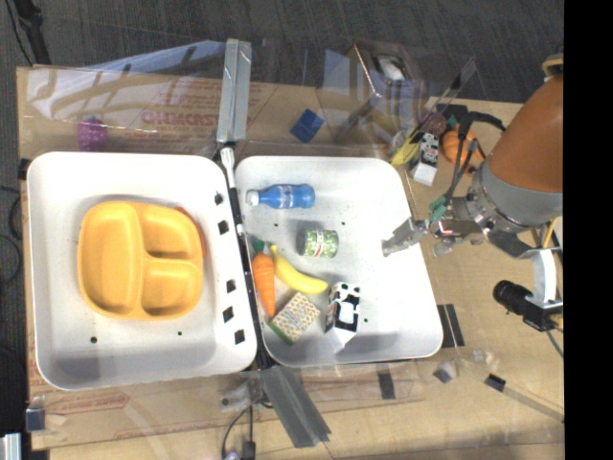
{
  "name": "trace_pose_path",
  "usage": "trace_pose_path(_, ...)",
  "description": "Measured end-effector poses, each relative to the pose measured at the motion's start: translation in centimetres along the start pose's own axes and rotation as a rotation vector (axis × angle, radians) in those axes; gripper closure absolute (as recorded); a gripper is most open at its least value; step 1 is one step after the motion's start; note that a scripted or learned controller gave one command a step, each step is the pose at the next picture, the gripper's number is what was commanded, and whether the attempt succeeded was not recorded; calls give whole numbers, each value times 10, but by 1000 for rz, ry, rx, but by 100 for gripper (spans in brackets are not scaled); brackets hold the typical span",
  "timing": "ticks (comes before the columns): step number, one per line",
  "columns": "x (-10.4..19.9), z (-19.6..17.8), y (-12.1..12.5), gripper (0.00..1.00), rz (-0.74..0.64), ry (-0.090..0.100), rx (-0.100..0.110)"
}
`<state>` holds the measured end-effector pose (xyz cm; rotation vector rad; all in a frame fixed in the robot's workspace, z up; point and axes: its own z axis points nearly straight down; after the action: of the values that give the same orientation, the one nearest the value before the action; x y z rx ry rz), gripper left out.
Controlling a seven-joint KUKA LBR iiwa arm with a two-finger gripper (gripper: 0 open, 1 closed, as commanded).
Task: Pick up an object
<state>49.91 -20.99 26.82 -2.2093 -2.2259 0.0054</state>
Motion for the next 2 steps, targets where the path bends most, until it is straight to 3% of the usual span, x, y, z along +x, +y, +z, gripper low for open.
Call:
trace_pose_path(1, 66, 164, -1, 0, -183, -2, -7)
trace_pose_path(2, 101, 169, 62, 0, -128, -7, -17)
